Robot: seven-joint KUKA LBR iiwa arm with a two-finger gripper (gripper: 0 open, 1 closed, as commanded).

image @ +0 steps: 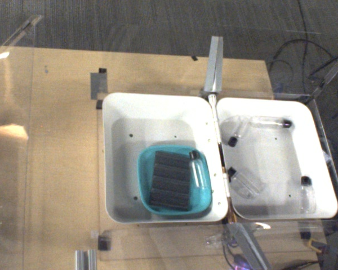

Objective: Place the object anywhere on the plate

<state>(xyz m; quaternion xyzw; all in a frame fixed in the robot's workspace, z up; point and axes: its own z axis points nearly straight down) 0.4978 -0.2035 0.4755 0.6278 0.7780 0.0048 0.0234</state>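
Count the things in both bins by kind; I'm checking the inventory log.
Teal plate: 1
Dark ridged block: 1
Clear bottles with black caps: 5
Total: 7

I see the light wooden table (pixel 50 167) carrying two shallow white plastic bins side by side: the left bin (pixel 117 167) mid-table, the right bin (pixel 321 167) touching it, toward the right edge.
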